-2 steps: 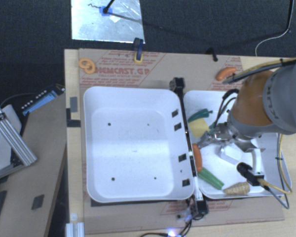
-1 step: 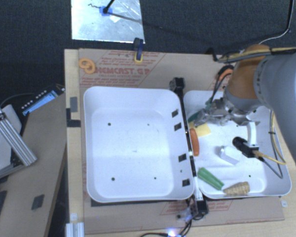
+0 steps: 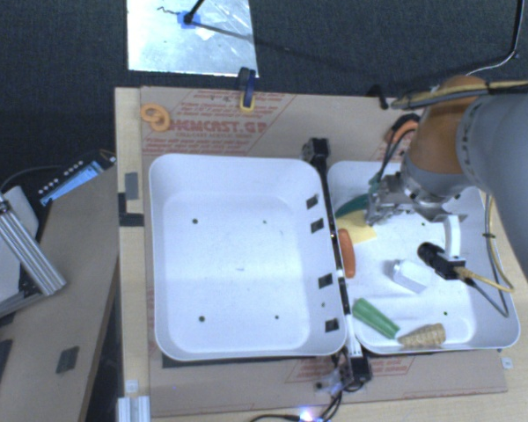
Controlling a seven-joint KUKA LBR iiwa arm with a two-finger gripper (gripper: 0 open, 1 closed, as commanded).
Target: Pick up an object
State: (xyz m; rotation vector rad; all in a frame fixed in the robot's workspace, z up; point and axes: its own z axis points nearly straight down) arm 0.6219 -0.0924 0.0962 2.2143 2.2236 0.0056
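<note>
Brown board over dark carpet carries two white bins: the left bin (image 3: 238, 253) and the right bin (image 3: 497, 323), which holds a yellow block (image 3: 363, 234), an orange piece (image 3: 347, 251), a white block (image 3: 410, 277), a green piece (image 3: 375, 317) and a tan cone (image 3: 422, 334). Most of these hug the right bin's left and near walls. The gripper (image 3: 380, 202) hangs low over the yellow block at the far left; whether it is spread or pinching, I cannot tell.

Grey arm (image 3: 475, 148) over right bin (image 3: 497, 323), orange carrot (image 3: 347, 251), green piece (image 3: 375, 317)
</note>
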